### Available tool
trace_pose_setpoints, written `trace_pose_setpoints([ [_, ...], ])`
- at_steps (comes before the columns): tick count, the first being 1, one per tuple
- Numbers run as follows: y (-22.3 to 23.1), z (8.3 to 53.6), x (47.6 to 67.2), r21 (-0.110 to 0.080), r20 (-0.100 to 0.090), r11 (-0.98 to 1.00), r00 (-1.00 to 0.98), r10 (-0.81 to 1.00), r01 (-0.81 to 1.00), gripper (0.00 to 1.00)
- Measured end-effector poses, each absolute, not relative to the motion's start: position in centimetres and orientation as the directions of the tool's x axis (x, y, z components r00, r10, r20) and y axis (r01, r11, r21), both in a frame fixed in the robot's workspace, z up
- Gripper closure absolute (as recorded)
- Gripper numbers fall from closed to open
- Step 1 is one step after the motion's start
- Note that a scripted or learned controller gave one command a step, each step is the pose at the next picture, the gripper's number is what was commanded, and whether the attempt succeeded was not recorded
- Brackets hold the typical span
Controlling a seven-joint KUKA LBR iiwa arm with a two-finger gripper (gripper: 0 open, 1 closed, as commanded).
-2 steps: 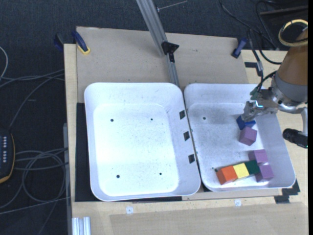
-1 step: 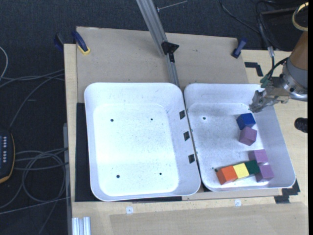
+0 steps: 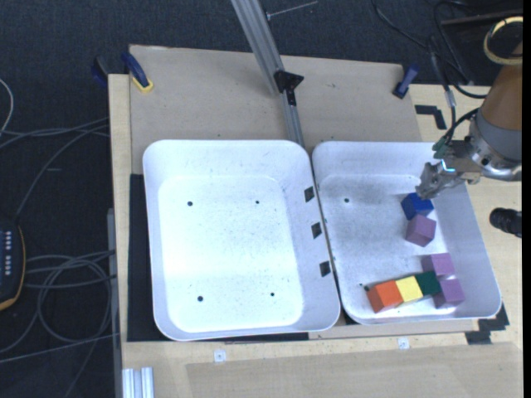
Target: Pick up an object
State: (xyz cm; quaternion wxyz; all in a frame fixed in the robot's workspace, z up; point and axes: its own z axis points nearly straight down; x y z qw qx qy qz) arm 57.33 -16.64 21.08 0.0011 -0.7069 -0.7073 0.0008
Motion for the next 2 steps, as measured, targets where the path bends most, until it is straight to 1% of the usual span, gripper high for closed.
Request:
trace_pose_setpoints([
  [1,-11.1,22.5,58.9,0.003,0.002,0.007,-0.007,1.0,1.0,1.0],
  [2,-5.8,23.9,59.7,0.004,0.002,0.008,-0.008,1.0,1.0,1.0],
])
